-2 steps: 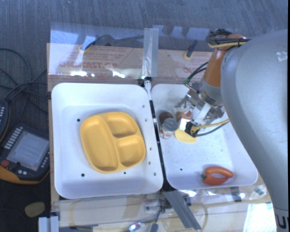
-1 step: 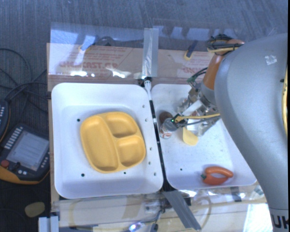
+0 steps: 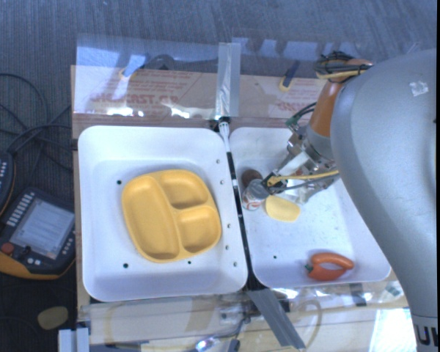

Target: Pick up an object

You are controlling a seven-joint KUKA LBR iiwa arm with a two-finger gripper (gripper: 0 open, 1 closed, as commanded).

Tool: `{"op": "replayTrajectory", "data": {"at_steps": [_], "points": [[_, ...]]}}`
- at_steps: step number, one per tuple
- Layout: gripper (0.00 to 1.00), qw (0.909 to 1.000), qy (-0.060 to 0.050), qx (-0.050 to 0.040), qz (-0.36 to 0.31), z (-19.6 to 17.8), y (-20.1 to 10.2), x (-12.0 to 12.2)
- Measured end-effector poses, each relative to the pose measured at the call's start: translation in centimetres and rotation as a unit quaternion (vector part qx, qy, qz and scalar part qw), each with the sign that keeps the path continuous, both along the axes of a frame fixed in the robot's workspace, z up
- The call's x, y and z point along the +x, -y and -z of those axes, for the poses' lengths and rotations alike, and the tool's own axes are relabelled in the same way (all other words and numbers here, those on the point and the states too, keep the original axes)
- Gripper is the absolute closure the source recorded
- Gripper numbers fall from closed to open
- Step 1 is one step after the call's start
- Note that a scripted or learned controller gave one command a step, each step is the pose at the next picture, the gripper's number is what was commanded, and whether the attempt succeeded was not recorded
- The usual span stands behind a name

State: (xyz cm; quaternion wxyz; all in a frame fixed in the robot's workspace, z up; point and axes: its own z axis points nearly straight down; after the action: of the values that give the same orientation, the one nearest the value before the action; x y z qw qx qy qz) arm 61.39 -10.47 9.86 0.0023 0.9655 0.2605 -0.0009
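Grey arm [image 3: 396, 182] looms closest to the lens, its gripper [image 3: 270, 185] low at the right bin's [image 3: 352, 229] left wall, over a brown-and-silver can [image 3: 251, 187] beside a pale yellow lump [image 3: 282, 210]; whether it is released or clenched cannot be told. Judged step: approach to the can; the next move calls for closing and lifting straight, clear of the wall. Both bins sit on the table [image 3: 169, 94] above dark carpet [image 3: 205, 13].
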Motion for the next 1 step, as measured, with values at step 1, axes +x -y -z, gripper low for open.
{"op": "replayTrajectory", "data": {"at_steps": [1], "points": [[1.0,0.9987,-0.002,0.0007,0.051,-8.46,-4.5,3.76]]}}
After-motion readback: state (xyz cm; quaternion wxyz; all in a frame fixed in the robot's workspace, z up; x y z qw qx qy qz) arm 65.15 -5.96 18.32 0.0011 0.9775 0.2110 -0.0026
